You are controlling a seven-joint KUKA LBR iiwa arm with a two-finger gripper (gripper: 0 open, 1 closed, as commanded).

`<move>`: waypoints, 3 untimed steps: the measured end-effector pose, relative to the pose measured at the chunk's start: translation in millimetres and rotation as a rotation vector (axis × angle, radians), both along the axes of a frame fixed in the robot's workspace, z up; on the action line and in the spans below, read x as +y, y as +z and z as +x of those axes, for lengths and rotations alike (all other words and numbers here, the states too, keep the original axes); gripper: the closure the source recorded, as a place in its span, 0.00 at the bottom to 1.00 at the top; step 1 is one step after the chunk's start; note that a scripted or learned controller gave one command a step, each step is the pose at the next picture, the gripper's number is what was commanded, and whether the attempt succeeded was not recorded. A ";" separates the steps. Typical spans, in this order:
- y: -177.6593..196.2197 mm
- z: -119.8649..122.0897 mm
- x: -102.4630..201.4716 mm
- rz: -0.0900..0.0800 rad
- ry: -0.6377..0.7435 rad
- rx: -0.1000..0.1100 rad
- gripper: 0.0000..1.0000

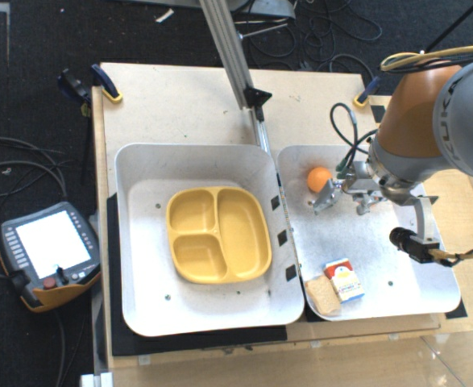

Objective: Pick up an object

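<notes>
1. At the near edge of the right-hand shallow white bin [429, 293], a small red, white and blue carton [345, 280] lies flat, touching a tan, sponge-like block [323, 296] on its left, at the bin's near-left corner.
2. Beside it, in the left-hand shallow white bin [139, 232], a yellow plastic plate with three compartments [218, 234] sits near the middle, flat and right side up.
3. Left of the bench, on the dark floor, a grey and orange handheld control pendant [49, 252] lies with its pale screen facing up.
4. Over the middle of the right bin, the two-finger metal gripper [343, 198] hangs below the grey arm's orange band [417, 115], its fingers spread apart with nothing between them.
5. Just beyond the left fingertip, a small orange ball [319, 179] rests on the far-left floor of the right bin, close to the gripper but not between its fingers.
6. Farther back, a slanted aluminium rail [230, 43] rises from the light wooden bench top [188, 103] near the gap between the two bins.
7. Beyond the bench, black cables [317, 14] trail across the dark carpet.
</notes>
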State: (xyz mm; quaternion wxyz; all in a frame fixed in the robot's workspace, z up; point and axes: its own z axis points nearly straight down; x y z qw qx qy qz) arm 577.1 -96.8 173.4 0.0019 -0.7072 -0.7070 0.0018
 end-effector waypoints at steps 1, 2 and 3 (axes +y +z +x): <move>-45.3 5.0 1.4 0.000 0.000 -0.001 0.00; -79.2 5.1 1.8 0.000 0.000 -0.004 0.00; -67.8 5.6 1.9 0.000 0.000 -0.006 1.00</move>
